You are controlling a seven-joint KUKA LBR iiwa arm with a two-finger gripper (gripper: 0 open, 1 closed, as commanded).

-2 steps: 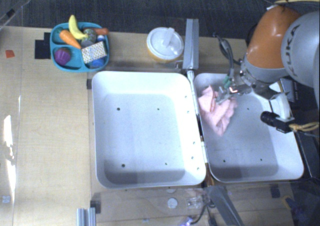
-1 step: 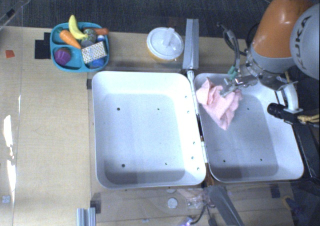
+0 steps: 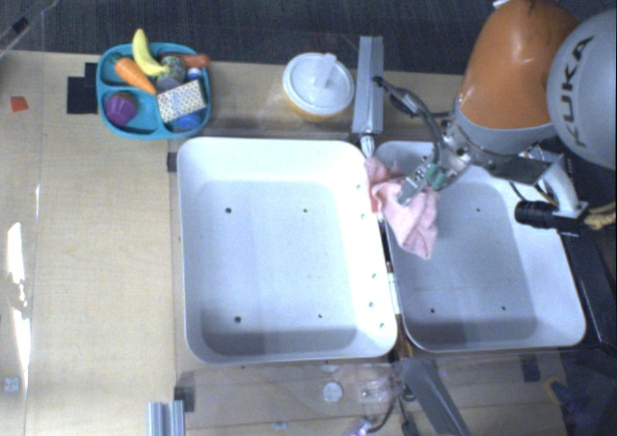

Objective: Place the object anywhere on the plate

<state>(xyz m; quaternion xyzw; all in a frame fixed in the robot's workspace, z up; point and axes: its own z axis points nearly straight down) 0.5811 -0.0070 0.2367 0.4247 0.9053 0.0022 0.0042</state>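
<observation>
A: Gripper (image 3: pixel 421 183) first. What do you see?

B: It sits low over the near-left corner of the right bin (image 3: pixel 540 328), reaching in from the right under the grey arm (image 3: pixel 578 68) with its orange band (image 3: pixel 511 48). A pink cloth (image 3: pixel 413 222) is bunched up around the fingertips and hangs down from them onto the bin floor.

A: Closed on it?

B: Looks so. The fingers are drawn together on the upper fold of the cloth, and the cloth drapes below that point. The cloth hides the tips themselves.

A: Where does the cloth lie otherwise?

B: Top-left of the right bin. One lobe spills against the rim where the two bins meet; the rest trails toward the bin's middle.

A: Left bin (image 3: pixel 280 347)?

B: White, shallow, a few small dark spots on its floor. It sits touching the right bin along the shared edge.

A: Anything else on the bench (image 3: pixel 87 260)?

B: A blue divided plate (image 3: pixel 108 125) at the far left, well apart from the cloth. It carries a banana (image 3: pixel 145 53), a carrot (image 3: pixel 133 75), something purple (image 3: pixel 120 108) and a patterned block (image 3: pixel 183 101). Beyond the left bin stands a white lidded cup (image 3: pixel 318 85) on a yellowish base, and beside it a grey metal post (image 3: pixel 367 87) at the seam between the bins.

A: Between cloth and plate?

B: The whole left bin, plus its far-left rim.
</observation>
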